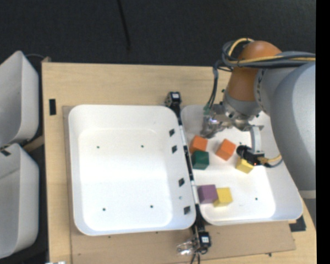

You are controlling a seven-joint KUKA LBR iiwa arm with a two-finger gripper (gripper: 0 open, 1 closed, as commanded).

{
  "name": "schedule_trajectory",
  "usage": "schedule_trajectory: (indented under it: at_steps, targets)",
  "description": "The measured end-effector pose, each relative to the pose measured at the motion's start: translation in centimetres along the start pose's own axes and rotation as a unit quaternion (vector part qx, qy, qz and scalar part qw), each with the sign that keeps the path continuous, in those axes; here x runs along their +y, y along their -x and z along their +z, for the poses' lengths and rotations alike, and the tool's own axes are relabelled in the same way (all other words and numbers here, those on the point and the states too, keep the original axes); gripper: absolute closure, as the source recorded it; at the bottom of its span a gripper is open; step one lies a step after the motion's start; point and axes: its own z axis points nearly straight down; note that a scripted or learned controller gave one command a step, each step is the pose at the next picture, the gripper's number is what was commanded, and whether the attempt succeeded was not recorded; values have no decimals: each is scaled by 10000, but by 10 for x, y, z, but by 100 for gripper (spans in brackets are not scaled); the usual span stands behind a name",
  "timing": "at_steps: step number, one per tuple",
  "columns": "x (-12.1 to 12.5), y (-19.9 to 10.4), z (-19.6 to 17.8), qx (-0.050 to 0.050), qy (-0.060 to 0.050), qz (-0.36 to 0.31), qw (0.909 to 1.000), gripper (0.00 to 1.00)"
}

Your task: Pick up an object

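I treat this as the approach step of the pick: the gripper (pixel 212 126) sits low in the upper left part of the right bin (pixel 264 205), just above the orange block (pixel 198 144) that lies against the bin's left wall. That block is my judged target, since it is the nearest thing to the tool. I cannot tell the pincer's state; the tip is small and blurred against the white floor, and no block shows between its parts, so I log nothing as held. To do this step well, I centre the tool over the block before descending, and I watch the wall on the left and the green block (pixel 201 159) touching or nearly touching the target below it, because both crowd the target. A second orange block (pixel 225 149) lies near to the right; a yellow block (pixel 244 165) sits right of that, beside a cable. A purple block (pixel 207 193) and another yellow block (pixel 223 196) lie together at lower centre of the bin, well apart from the tool. The arm (pixel 297 120) enters from the right of the frame, its orange band (pixel 247 76) at upper right, wrist angled down and left toward the bin. The left bin (pixel 77 147) holds nothing I need.
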Motion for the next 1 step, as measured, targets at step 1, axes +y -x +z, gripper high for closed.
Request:
schedule_trajectory:
  at_steps: [1]
  targets:
    - [13,-2,0,9,-11,5,10000,100]
